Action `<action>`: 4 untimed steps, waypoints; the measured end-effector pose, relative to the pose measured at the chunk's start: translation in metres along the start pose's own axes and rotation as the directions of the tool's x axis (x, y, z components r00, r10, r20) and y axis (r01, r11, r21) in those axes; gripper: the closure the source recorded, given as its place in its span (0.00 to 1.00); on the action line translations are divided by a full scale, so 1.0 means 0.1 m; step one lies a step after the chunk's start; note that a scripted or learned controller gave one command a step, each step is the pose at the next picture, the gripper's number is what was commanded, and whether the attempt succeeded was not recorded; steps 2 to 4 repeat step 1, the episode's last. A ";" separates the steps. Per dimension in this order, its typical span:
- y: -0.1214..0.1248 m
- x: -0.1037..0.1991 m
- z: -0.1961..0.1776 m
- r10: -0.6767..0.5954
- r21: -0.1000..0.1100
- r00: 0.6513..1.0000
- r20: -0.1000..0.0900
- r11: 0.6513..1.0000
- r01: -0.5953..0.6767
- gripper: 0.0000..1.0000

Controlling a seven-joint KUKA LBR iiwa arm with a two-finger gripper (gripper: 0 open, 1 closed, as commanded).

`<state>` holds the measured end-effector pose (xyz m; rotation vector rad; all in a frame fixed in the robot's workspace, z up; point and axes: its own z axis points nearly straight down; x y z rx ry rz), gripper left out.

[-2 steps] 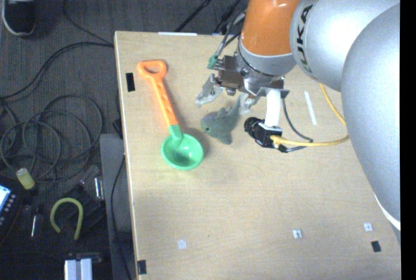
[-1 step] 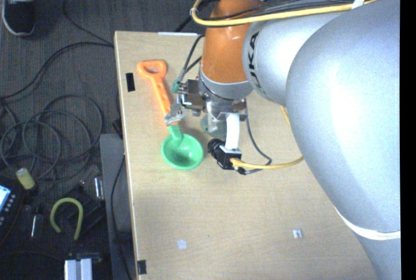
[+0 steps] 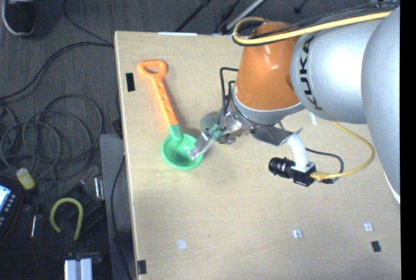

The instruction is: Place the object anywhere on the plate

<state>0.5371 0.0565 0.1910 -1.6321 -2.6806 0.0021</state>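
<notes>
Pincer touches the rim of the round green plate; whether it grips anything I cannot tell. An orange long-handled spatula lies touching the plate, on the plain wooden board.

Arm: bulky, rounded silver-grey casing carrying black KUKA lettering, partly showing. Glossy orange band wrapping the section above the wrist. Yellow cable running along the casing, looping over the orange. Small black cylindrical unit hanging on a white bracket, black lead trailing.
</notes>
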 end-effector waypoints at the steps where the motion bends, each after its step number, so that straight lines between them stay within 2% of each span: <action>1: 0.60 -0.06 -0.32 -0.256 -0.002 0.967 0.002 0.967 0.256 0.00; 4: 0.60 -0.06 -0.32 -0.256 -0.002 0.967 0.002 0.967 0.256 0.00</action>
